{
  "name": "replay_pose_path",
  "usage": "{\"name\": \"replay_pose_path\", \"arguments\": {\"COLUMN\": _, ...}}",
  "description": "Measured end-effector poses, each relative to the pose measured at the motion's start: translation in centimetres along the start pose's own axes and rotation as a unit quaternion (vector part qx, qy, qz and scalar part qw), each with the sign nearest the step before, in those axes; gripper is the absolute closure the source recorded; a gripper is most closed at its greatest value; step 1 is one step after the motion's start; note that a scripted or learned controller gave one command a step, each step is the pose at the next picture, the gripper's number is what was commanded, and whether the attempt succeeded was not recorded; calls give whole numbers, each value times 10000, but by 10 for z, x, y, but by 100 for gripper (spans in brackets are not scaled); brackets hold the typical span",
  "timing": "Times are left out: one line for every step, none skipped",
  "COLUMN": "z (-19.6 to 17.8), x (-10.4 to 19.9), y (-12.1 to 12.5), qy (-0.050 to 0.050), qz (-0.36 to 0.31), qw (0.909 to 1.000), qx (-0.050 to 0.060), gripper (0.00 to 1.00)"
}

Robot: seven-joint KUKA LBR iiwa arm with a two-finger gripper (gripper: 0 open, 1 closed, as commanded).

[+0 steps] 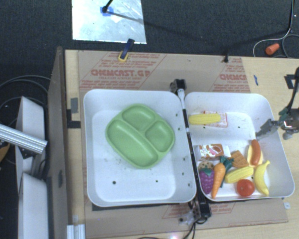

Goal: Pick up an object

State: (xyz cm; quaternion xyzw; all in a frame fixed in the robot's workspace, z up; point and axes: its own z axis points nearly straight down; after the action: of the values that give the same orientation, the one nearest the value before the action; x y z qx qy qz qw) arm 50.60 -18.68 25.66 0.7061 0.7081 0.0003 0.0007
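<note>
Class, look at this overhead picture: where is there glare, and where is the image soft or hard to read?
In the camera view, the shiny sheet on the dark floor glares white; the two bins are evenly lit with faint shadows; the gripper at the right edge is soft and dim, its detail unreadable; the toy food such as the carrot is slightly blurred.

Sheet under the bins (154,66): brown board with red print lying on the surface, bearing the brand word "CHEMCAST GP" at the upper left, above the left bin.
Same sheet, upper right: the word is repeated in red at a slant near the right bin, reading "CHEMC…", the rest cut off by the bin.
Same sheet, smaller lines: red small print sits above and below the brand word, too small to read.
Small packet (211,150) in the right bin: printed picture, its lettering too small to read.
</note>
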Motion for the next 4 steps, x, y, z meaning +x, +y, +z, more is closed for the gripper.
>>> {"name": "replay_pose_path", "arguments": {"z": 118, "x": 56, "y": -2, "qy": 32, "qz": -26, "qw": 10000, "qx": 56, "gripper": 0}}
{"name": "replay_pose_path", "arguments": {"z": 170, "x": 65, "y": -6, "qy": -53, "qz": 24, "qw": 10000, "qx": -62, "gripper": 0}}
{"name": "replay_pose_path", "arguments": {"z": 155, "x": 64, "y": -3, "qy": -53, "qz": 17, "qw": 9999, "qx": -109, "gripper": 100}}
{"name": "replay_pose_path", "arguments": {"z": 73, "x": 26, "y": -5, "qy": -22, "qz": 21, "qw": 10000, "qx": -41, "gripper": 100}}
